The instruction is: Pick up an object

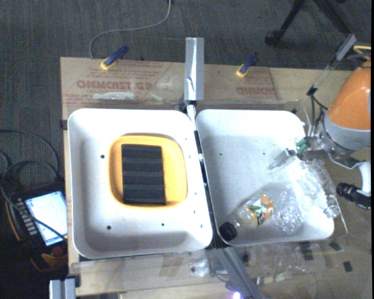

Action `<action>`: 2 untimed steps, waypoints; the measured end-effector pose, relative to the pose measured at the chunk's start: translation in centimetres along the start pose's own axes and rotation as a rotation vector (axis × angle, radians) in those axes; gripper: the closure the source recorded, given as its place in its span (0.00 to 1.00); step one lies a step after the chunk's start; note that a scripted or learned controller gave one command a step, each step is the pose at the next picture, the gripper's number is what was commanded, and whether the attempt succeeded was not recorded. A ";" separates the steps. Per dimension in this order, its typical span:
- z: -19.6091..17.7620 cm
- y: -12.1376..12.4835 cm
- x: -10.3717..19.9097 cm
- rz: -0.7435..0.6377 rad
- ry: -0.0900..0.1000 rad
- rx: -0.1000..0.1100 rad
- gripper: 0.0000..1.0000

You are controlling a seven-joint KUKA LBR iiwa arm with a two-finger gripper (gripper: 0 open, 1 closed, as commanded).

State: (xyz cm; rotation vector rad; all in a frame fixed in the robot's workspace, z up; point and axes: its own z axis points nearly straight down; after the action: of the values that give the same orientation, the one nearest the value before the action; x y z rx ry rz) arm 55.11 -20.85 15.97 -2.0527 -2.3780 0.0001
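Note:
A clear plastic bottle [260, 210] with an orange label and a black cap lies on its side near the front of the right bin [237, 142], cap pointing to the front left. A yellow block with a black ribbed top [146, 171] lies flat in the middle of the left bin [87, 136]. My gripper [294, 154] reaches in over the right bin's right side, behind and to the right of the bottle and apart from it. The orange band of the arm [354, 101] sits above it at the right edge.
Crumpled clear plastic [315, 189] lies along the right bin's right wall, next to the bottle. A metal post [194, 67] stands behind the seam between the bins. Two blue-and-yellow clamps [114, 57] hold the back board. A tablet [43, 213] lies on the floor at left.

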 end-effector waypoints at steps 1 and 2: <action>4.0 -5.0 4.5 -0.194 -0.014 -0.031 0.00; 5.7 0.7 1.3 0.003 0.000 0.002 0.00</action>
State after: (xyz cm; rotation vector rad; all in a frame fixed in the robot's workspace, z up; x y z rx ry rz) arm 55.64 -19.46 10.23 -2.0557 -2.3736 0.0023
